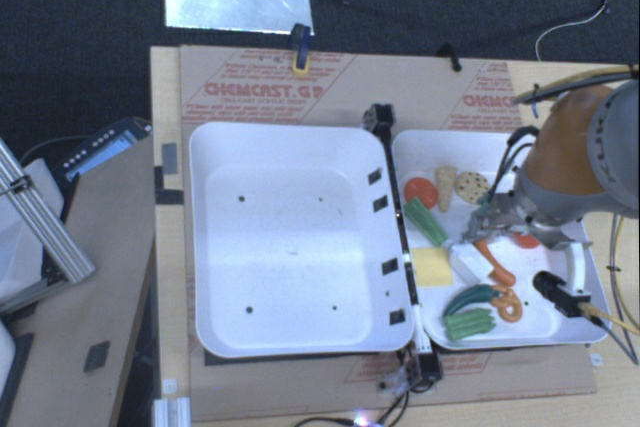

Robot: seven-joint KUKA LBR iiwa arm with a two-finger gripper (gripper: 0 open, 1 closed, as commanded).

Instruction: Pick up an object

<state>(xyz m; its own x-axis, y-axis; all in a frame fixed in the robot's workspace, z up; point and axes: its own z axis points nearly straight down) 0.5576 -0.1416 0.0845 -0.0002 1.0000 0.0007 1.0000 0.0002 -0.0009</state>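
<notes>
Gripper: the gripper [487,223] is low in the right bin [500,147]; I cannot tell its state.
Objects: toy food [432,225] lies in that bin.
Progress: nothing visibly lifted; the pick remains.

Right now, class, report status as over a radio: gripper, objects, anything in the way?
Gripper low in the right bin, among the toys. Orange carrot just beside it, unheld. Yellow block and green pieces crowd close.
</notes>
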